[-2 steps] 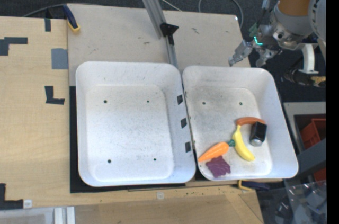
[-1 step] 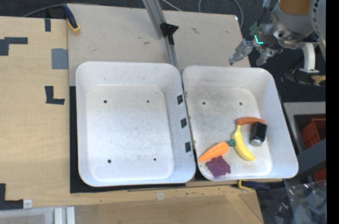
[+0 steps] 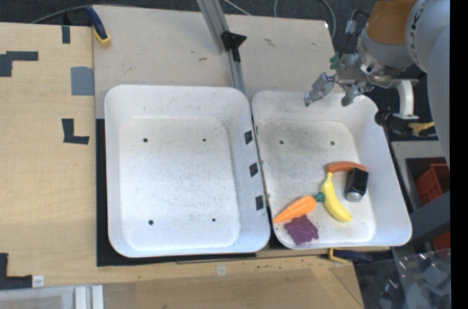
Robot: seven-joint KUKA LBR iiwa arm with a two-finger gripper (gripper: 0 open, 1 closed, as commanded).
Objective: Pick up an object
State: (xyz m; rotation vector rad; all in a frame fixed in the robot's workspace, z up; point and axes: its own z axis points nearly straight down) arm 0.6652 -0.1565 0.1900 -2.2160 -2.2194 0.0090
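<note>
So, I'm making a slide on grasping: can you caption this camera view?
Gripper open over the right bin's far edge; carrot, banana and other toys at its near end.

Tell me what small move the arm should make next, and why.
Probably move toward the near corner of the right bin: the open gripper hangs over its far edge holding nothing, while the banana, carrot and other toys lie there.

Speckled white plastic bin (image 3: 369, 154) holds a yellow toy banana (image 3: 335, 202), orange carrot (image 3: 295, 208), purple grape cluster (image 3: 301, 229), black cylinder (image 3: 356, 183).
</note>
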